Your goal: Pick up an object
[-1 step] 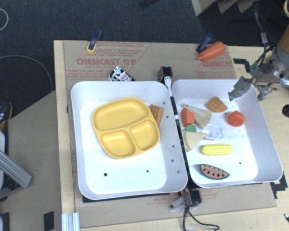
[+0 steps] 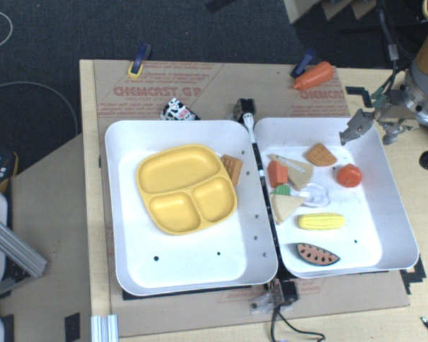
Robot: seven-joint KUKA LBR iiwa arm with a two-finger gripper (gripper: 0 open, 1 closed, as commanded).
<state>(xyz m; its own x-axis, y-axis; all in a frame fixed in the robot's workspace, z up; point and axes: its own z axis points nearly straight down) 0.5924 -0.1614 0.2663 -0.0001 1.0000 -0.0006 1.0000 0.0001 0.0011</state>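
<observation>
Tool (image 2: 374, 128) at far right edge of right bin (image 2: 396, 191), fingers apart, nothing between. Round glossy red tomato (image 2: 349, 175) just near-left of it; ridged yellow corn (image 2: 321, 221) nearer.

Red "CHEMCAST GP" print on cardboard sheet (image 2: 200, 91)
</observation>
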